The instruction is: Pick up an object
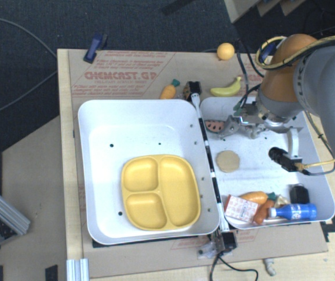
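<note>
Nearest the camera, along the front edge of the right bin (325, 201), lie a red-and-white packet (240, 209), an orange and red piece of toy food (257, 202) partly hidden behind it, and a blue and white bottle (295, 212) on its side; a small black block (298, 192) sits just behind the bottle. Left of these, the left bin (97, 157) holds a yellow divided plate (159, 191). Further back in the right bin a tan disc (228, 161) lies alone on the white floor, with a watermelon slice (215, 125) near the bin's far left corner. Above that end hangs the hand (245, 123), beside the slice; its shape blurs into the grey arm (325, 81), so I cannot tell how it stands. Beyond the bins, on the desk (126, 75), are a banana (226, 88), a small carrot (168, 91), an orange ball (226, 51) and a blue clip (93, 48)
</note>
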Tool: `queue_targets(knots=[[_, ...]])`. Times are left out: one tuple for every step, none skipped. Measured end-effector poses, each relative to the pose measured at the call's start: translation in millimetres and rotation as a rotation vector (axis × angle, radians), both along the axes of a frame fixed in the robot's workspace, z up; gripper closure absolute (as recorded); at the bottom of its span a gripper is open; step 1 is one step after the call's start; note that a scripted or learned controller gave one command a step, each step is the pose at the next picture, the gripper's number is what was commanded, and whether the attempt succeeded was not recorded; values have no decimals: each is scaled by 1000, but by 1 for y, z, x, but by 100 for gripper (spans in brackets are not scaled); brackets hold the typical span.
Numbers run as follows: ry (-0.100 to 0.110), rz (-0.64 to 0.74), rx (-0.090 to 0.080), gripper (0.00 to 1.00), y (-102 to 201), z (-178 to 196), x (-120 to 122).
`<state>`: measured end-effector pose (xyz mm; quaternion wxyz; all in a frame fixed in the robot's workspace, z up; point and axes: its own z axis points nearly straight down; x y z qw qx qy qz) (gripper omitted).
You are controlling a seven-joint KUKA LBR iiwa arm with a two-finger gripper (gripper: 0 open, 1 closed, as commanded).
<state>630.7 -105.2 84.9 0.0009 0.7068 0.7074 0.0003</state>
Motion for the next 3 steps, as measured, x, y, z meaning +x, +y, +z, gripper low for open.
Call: queue_targets(knots=[[4,-3,0,0,-39,-1,-120],[3,-1,3,0,-113,0,-151],[0,1,1,0,-69,6,-73]])
